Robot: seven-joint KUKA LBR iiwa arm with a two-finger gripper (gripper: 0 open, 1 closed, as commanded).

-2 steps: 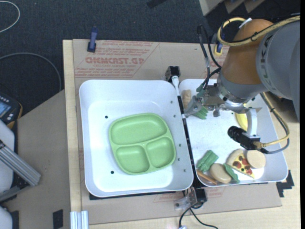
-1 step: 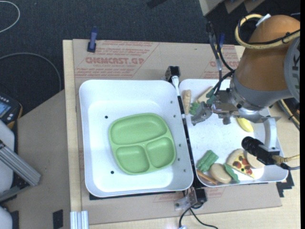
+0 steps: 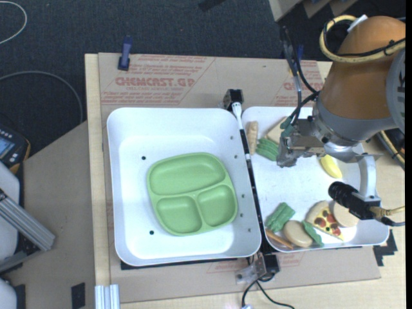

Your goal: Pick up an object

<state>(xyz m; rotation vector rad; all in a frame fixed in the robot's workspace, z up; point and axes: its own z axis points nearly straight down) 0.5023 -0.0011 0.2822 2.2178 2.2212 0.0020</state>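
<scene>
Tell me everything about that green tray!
The green tray is pale green and looks like smooth plastic. It has rounded corners and three compartments: one long one at the top, two smaller ones below. It lies flat, slightly turned, in the middle of the left bin, touching only the bin floor. Its compartments hold nothing.

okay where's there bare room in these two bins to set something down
Left bin: bare white floor runs around the green divided tray, widest along the back wall above it. Right bin: a bare patch sits mid-floor between the gripper and the pizza slice. Its front edge is crowded with toy food, and the arm overhangs the back.
</scene>
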